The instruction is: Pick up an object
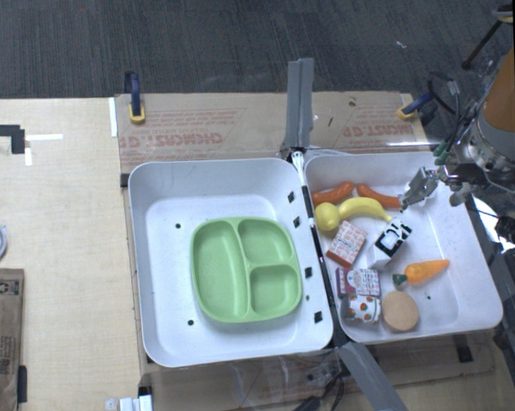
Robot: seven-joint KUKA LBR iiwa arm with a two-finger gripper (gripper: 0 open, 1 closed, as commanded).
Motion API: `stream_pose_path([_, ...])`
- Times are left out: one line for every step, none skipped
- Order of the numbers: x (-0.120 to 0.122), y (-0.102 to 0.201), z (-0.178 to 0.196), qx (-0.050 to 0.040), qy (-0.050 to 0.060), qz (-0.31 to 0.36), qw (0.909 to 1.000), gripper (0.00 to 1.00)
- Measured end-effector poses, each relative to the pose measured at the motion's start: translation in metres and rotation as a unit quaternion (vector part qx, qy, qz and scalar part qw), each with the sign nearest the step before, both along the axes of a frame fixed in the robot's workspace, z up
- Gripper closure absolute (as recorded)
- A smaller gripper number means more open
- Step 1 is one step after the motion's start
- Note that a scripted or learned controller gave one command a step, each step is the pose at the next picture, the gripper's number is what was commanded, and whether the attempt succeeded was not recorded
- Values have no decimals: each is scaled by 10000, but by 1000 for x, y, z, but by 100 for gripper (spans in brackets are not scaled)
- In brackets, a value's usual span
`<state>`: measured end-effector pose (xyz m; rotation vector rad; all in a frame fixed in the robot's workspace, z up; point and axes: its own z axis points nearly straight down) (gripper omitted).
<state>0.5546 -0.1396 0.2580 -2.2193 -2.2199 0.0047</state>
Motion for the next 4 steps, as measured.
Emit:
stream_pose_path([74,3,-119,-1,-4,68,10000,0])
stream_pose_path([73,-44,-168,13,17,530,9986,0])
stream_pose_path([74,-45,-158,6,-4,521,9986,100])
stream_pose_path([74,-44,-158,9,5,529,9986,0])
